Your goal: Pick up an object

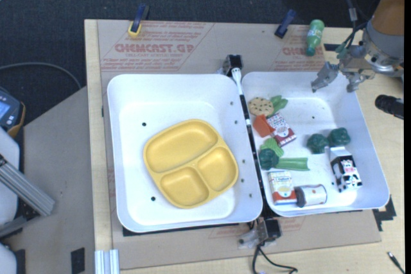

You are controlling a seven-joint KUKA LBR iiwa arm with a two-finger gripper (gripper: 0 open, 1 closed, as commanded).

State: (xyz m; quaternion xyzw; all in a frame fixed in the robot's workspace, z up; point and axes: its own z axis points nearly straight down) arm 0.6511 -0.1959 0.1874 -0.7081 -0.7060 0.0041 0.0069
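My gripper (339, 79) hovers over the far right corner of the right bin (369, 138), open with nothing between its fingers. Below it in that bin lie a cookie (259, 105), a red and white packet (281, 128), a green broccoli piece (270, 153), a green bean pod (293, 163), two dark green lumps (318, 142), a black and white cow-patterned box (345, 171), a small carton (281, 186) and a can on its side (312, 194). None of them touches the gripper.
The left bin (122, 106) holds a yellow divided plate (191, 162). A green bottle (314, 36) lies on the bench beyond the right bin, close to the arm. Blue clamps (137, 20) sit at the board's far edge.
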